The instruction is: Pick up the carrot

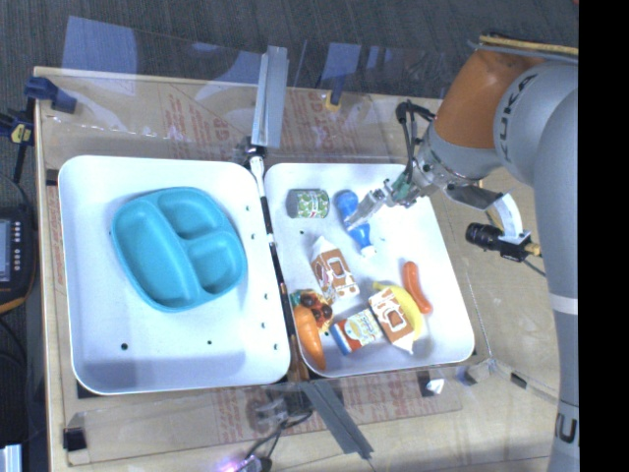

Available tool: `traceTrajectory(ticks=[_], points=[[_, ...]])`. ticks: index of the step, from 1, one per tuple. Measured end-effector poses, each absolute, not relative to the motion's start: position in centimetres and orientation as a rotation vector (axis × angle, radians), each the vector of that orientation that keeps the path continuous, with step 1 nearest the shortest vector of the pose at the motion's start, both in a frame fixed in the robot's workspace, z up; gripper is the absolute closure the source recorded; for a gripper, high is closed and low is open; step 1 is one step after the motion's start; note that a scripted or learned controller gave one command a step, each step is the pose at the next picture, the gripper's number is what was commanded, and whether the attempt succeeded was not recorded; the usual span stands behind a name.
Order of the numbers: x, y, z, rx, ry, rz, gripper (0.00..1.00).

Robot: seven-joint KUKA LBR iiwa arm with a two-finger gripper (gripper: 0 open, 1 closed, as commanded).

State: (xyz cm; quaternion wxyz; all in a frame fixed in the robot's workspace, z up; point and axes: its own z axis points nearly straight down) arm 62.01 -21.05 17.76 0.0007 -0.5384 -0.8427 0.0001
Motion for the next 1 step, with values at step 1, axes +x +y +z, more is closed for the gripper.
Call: traceTrajectory(ticks=[1], points=[[64.93,-14.26,11.48,-1.669,-2.657,0.002,0.00]])
